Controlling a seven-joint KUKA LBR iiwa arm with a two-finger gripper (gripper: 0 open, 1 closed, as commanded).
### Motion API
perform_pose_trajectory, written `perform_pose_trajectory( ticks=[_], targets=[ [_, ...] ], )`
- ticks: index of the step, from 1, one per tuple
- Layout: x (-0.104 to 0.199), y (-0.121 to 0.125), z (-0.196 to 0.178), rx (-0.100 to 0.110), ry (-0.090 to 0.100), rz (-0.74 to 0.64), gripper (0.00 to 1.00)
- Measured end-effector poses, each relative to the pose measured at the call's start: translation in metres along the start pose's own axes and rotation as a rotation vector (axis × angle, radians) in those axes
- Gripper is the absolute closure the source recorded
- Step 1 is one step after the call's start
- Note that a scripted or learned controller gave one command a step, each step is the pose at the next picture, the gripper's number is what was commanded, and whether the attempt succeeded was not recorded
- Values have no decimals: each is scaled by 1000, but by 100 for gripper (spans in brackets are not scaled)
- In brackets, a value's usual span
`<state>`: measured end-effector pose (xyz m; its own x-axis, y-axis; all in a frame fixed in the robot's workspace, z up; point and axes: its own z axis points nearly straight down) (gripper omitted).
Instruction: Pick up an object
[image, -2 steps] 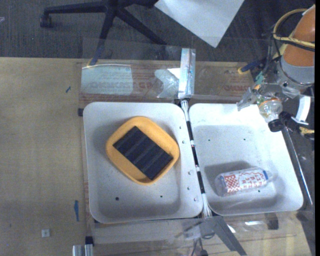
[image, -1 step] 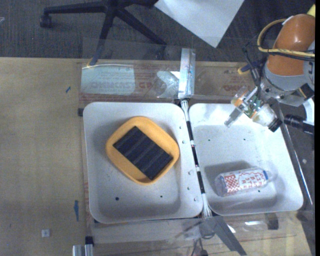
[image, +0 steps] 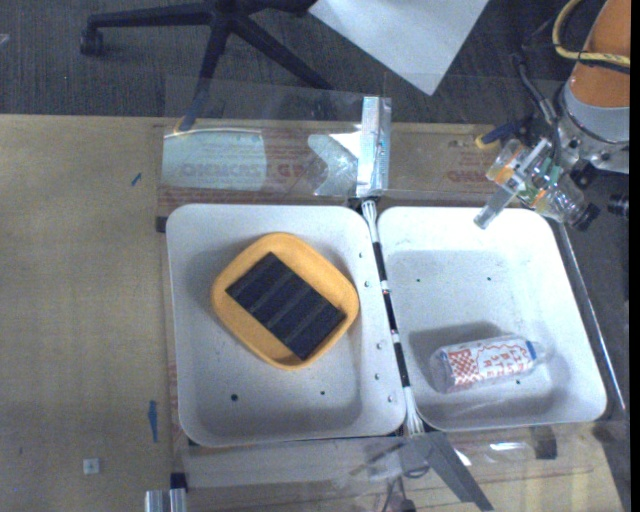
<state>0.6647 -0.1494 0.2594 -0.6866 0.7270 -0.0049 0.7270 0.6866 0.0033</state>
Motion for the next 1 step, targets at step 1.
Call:
perform_pose_trajectory(
  ticks=[1],
  targets=[
    [82, 10, 53, 1, 5, -159, 100]
  ],
)
